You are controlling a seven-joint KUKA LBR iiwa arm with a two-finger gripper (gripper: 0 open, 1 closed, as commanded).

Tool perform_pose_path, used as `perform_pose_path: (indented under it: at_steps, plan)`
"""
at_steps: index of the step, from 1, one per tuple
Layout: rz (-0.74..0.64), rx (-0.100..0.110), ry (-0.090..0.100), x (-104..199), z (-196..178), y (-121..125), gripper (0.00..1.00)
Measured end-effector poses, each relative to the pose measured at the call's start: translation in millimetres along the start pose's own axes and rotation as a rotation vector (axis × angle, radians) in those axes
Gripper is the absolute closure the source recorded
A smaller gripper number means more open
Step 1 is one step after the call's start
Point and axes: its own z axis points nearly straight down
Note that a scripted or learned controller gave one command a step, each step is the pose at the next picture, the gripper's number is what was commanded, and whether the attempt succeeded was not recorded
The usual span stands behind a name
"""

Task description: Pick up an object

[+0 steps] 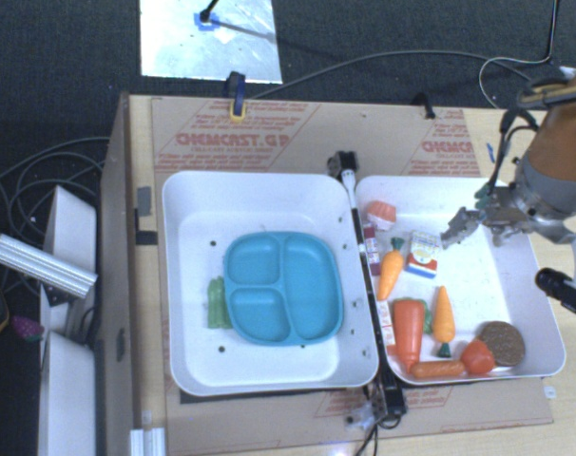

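The right bin holds several toy foods. Among them are a small white carton, an orange carrot, a smaller carrot and a large red-orange carrot. A red tomato-like piece, a brown round cookie and a white and orange piece lie there too. My gripper hangs over the upper right part of this bin, just right of the carton. I see nothing held in it.
The left bin holds a blue divided plate with a green piece beside its left edge. A black divider runs between the bins. Cables trail across the bench's back right.
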Motion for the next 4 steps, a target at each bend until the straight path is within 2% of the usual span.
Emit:
perform_pose_path:
  at_steps: [1, 2, 3, 4]
  plan:
    - [-0.001, -0.012, 0.003, 44, 107, 25, 0.00]
    - [0.003, 0.000, -0.001, 15, 131, -22, 0.00]
    - [0.002, 0.001, 0.000, 8, 132, -54, 0.00]
    - [0.000, -0.002, 0.001, 8, 121, -52, 1.00]
